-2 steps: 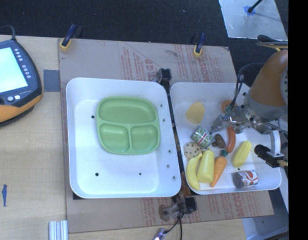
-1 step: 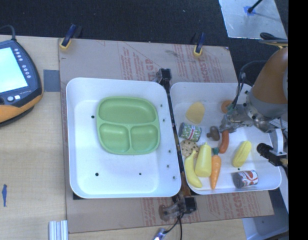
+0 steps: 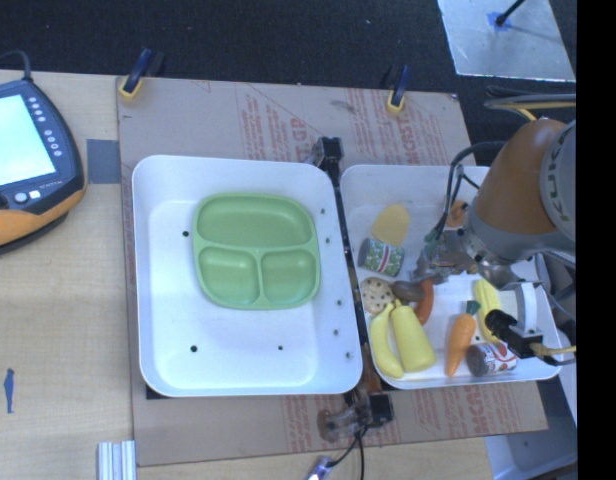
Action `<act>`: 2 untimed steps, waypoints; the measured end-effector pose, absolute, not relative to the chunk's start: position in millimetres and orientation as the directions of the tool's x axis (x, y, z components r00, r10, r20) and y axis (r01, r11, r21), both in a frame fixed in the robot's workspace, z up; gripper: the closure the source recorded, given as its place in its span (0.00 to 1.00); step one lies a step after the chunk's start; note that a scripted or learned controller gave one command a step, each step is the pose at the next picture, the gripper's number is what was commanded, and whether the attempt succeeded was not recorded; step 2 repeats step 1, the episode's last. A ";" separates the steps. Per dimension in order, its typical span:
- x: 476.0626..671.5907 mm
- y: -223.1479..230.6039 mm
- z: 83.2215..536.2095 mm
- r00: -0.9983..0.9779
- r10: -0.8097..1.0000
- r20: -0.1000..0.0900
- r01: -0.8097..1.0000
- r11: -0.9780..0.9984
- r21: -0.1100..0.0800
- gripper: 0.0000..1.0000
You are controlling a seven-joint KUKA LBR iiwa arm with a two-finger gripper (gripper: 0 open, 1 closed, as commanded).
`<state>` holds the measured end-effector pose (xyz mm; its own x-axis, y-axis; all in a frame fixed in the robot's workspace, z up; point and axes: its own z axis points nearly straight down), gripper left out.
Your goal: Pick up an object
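cardboard sheet [image 3: 238,118] under two white bins [image 3: 158,268], wooden bench [image 3: 58,348], dark floor [image 3: 238,18].

Upper left of frame: tablet-like controller [image 3: 23,163], orange-edged, screen lit. Two clamps [image 3: 136,74] on cardboard sheet [image 3: 288,118] along upper edge.

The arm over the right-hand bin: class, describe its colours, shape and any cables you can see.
The arm is thick and rounded, with a broad orange band above a grey wrist section. Dark cables loop beside it, over the right bin. Its gripper is a small, dark metal assembly.
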<state>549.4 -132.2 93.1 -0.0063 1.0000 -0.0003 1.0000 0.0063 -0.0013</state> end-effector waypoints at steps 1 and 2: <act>514.0 -122.1 195.9 -0.004 1.000 0.000 1.000 0.004 -0.001 1.00; 514.0 -122.1 195.9 -0.004 1.000 0.000 1.000 0.004 -0.001 1.00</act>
